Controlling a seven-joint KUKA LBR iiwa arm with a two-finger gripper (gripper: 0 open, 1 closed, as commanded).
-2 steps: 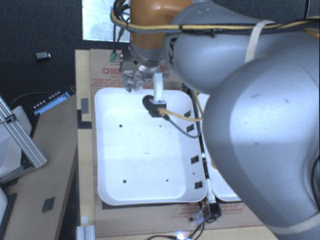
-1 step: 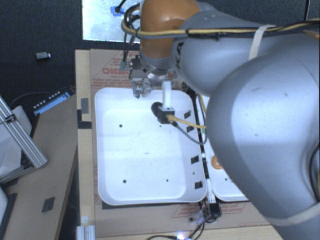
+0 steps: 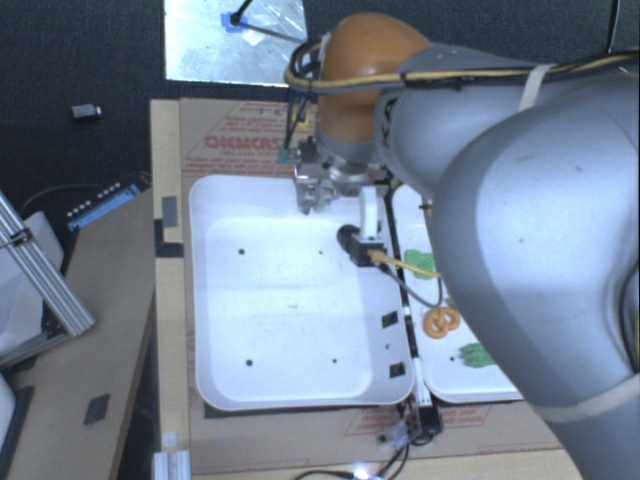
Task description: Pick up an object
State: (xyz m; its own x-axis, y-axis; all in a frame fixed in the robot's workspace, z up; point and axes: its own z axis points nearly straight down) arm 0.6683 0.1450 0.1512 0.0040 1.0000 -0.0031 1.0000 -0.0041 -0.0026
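Objects, a pretzel-shaped piece (image 3: 441,321) and green pieces (image 3: 477,356), lie in the right bin (image 3: 450,388), well apart from the gripper (image 3: 314,196) over the left bin's (image 3: 280,308) far rim. That bin's floor lies broad and bare. Whether the gripper grasps anything cannot be told. The grey arm (image 3: 520,218) overhangs the right bin.

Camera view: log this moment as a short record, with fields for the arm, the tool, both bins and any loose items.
arm: grey KUKA arm with orange band, reaching in from the right
tool: two-finger tool over the far edge of the left bin; nothing seen between its fingers
left bin: shallow white plastic bin, dark dots on its floor
right bin: shallow white plastic bin, largely hidden by the arm
items in right bin: orange pretzel-shaped object; green flat piece; green leafy piece
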